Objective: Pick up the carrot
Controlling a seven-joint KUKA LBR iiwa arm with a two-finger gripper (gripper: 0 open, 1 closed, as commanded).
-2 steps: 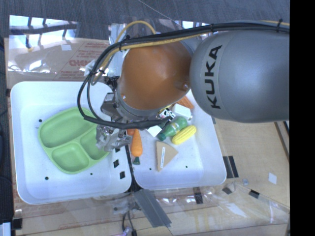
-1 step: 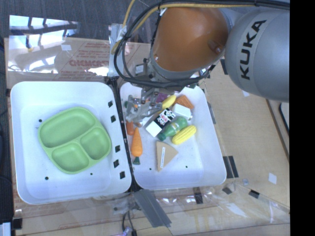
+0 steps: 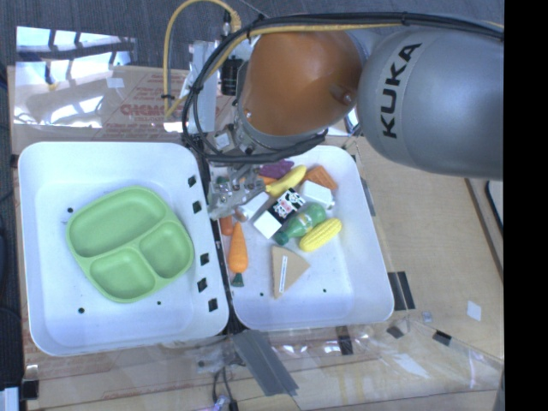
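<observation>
Two shallow white bins sit side by side on the tabletop [image 3: 428, 247]; all positions below are given relative to the carrot [image 3: 237, 248].

Carrot location: it lies in the right bin [image 3: 360, 302], against that bin's left wall and just beside the divider between the bins. Its long axis runs roughly parallel to that wall, with the pointed orange end toward the top of the view and a dark green stub at the bottom end.

Gripper [image 3: 226, 197] location: directly above the carrot in the view, just past its upper tip and over the same left wall. It appears as a cluster of metal parts under the orange band [image 3: 295, 80]. Whether the jaws are spread or pressed together cannot be determined here; nothing is visibly pinched between them.

Judged requirement for the coming move: a short travel along the carrot's long axis toward its middle, then a descent with the jaws closing across the narrow width. The wall leaves little room on the carrot's left side.

Neighbouring items: to the carrot's right lie a tan wedge [image 3: 288, 271], a corn cob [image 3: 319, 235], a green bottle [image 3: 301, 221] and a white carton [image 3: 281, 210]; these are near but apart from it. The left bin [image 3: 43, 255], across the divider, holds a green divided plate [image 3: 128, 242], well apart.
</observation>
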